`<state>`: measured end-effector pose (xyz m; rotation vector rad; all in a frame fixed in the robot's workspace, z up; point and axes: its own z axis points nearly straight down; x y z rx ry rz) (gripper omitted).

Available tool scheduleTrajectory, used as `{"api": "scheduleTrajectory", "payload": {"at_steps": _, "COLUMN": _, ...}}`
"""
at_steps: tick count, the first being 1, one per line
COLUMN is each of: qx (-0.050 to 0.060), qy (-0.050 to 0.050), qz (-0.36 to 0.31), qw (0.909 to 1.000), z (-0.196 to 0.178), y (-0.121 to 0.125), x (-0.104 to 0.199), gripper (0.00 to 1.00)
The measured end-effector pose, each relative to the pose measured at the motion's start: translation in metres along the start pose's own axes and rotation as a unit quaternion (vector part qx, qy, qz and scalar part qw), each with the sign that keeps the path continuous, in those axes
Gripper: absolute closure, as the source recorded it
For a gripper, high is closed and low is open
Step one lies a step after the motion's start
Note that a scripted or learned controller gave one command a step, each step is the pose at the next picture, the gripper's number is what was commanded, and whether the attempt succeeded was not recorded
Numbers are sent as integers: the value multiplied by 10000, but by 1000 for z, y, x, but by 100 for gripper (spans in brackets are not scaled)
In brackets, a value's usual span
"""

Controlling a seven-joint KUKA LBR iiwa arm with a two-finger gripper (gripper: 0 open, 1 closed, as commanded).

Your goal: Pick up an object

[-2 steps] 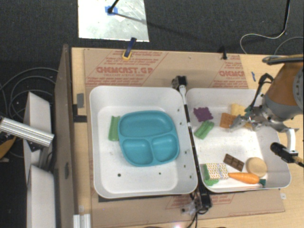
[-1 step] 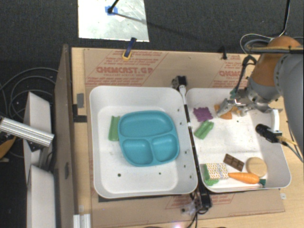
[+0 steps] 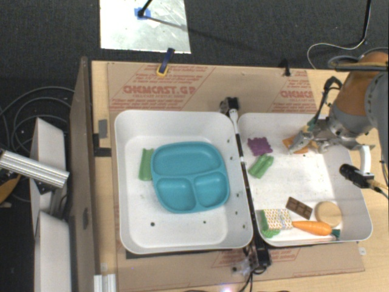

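Floor: dark carpet [image 3: 255, 17] surrounds the bench; a pale reflective sheet [image 3: 144, 17] lies on it beyond the far edge, and black cables [image 3: 27, 123] coil at the left.
Bench: a brown board [image 3: 182, 84] with red lettering carries two shallow white bins side by side.
Left bin [image 3: 130, 181]: holds a teal compartment tray [image 3: 189, 175] with one long section and two smaller ones. A green block [image 3: 145, 164] lies just beside the tray's left edge.
Right bin [image 3: 304, 175]: holds several small objects, listed below.
Purple piece [image 3: 260, 145]: near the bin's far left corner, flat on the floor of the bin.
Green piece [image 3: 261, 165]: just in front of the purple piece, lying at a slant.
Brown block [image 3: 299, 207]: towards the near side, tilted, close to the tan disc.
Tan disc [image 3: 329, 212]: a round, pale item near the bin's near right corner.
Carrot [image 3: 313, 227]: orange, lying along the near wall, just in front of the brown block and the disc.
Patterned packet [image 3: 275, 219]: at the near left corner, with a green item touching its lower edge.
Arm [image 3: 358, 102]: enters from the right, grey with an orange band above the wrist.
Gripper [image 3: 304, 140]: low over the far part of the right bin. An orange-tan object [image 3: 296, 142] sits at its tip. Whether the fingers are apart or closed on this object cannot be told.
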<state>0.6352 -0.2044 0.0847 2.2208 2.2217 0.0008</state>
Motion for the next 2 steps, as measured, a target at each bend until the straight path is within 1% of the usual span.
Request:
{"api": "scheduleTrajectory", "payload": {"at_steps": 1, "qx": 190, "qy": 12, "qz": -4, "qw": 9998, "z": 1, "y": 27, "x": 8, "gripper": 0}}
{"api": "scheduleTrajectory", "payload": {"at_steps": 2, "qx": 47, "qy": 0, "qz": -13, "qw": 10000, "z": 1, "y": 32, "x": 45, "gripper": 0}}
